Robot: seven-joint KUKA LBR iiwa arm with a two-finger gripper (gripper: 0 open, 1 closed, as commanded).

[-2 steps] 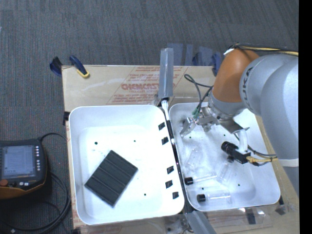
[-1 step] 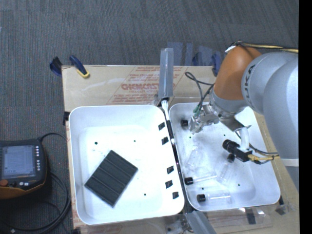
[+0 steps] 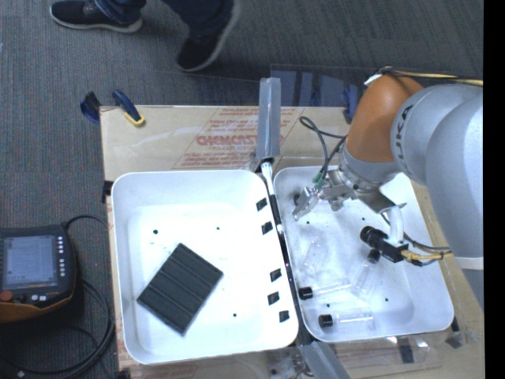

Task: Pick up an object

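A dark ribbed rectangular panel [image 3: 180, 287] lies flat and at an angle in the left bin [image 3: 134, 204]. Several clear vials rest in the right bin [image 3: 430, 290]: one with a black cap [image 3: 347, 320] near the front edge, another [image 3: 327, 290] just behind it, and two more [image 3: 367, 279] [image 3: 316, 255] toward the middle. My gripper [image 3: 317, 197] hangs low over the back left corner of the right bin, beyond the vials. Nothing shows in its grasp.
The grey arm with its orange band [image 3: 379, 125] covers the back right of the right bin. A black plug on a yellow cable [image 3: 379, 243] hangs over that bin. Black clips [image 3: 268, 227] line the rim between the bins. A teach pendant [image 3: 31, 271] sits on the floor at left, and a person's feet [image 3: 205, 42] stand behind the bench.
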